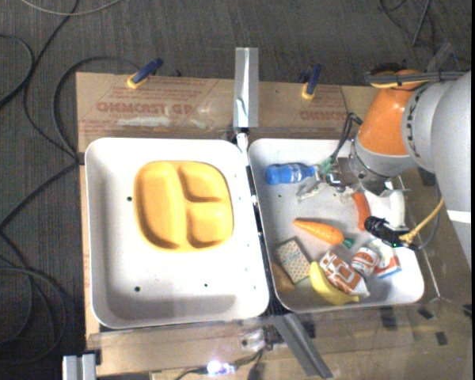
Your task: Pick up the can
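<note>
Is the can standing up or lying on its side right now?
On its side. The can lies in the right bin, its printed wall facing up, beside the banana.

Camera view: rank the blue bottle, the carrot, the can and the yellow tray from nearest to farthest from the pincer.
From the pincer at the right bin's upper part:
1. Blue bottle, just to its left in the picture.
2. Carrot, below it, mid-bin.
3. Can, lower right of the bin, beside the banana.
4. Yellow tray, in the left bin.
</note>
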Available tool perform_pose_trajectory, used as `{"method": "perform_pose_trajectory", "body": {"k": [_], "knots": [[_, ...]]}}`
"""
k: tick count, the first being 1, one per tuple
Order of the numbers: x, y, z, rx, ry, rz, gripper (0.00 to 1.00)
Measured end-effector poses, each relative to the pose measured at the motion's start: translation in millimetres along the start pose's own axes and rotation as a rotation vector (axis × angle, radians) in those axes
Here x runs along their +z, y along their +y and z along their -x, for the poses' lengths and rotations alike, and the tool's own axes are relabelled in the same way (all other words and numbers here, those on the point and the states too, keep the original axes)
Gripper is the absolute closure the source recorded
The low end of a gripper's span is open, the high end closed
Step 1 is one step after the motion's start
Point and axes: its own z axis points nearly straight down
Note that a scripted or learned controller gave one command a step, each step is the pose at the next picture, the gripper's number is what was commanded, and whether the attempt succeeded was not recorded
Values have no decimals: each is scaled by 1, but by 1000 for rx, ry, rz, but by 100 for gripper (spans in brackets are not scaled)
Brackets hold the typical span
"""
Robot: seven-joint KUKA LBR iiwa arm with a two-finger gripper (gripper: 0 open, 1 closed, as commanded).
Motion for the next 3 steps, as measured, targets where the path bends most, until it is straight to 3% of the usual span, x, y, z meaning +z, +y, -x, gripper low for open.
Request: {"method": "perform_pose_trajectory", "body": {"k": [1,2,3], "knots": [[-2,-114,18,206,0,-1,0],[-69,-113,50,166,3,-13,0],[-1,-128,12,162,0,0,0]]}}
